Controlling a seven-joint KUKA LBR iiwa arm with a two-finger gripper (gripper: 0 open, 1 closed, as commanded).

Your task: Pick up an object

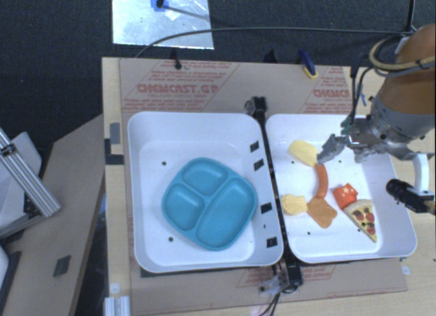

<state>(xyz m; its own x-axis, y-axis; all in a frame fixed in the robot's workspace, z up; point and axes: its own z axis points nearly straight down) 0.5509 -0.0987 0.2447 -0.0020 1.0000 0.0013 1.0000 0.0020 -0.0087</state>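
"CHEMCAST" board (178, 90) lies under the bins — gripper (330, 150) above sausage (321, 180), grip state unclear.

bins 2 (197, 127) | blue plate 1 (210, 202) | toy food pieces 6 (320, 180)

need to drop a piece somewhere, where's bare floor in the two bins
Left bin: bare strips all round the blue tray, widest along its far wall. Right bin: crowded mid-floor with sausage, pizza slice and the hand; bare at its near-left corner.

Arm (409, 97) reaching from right, pincer (329, 151) lowered
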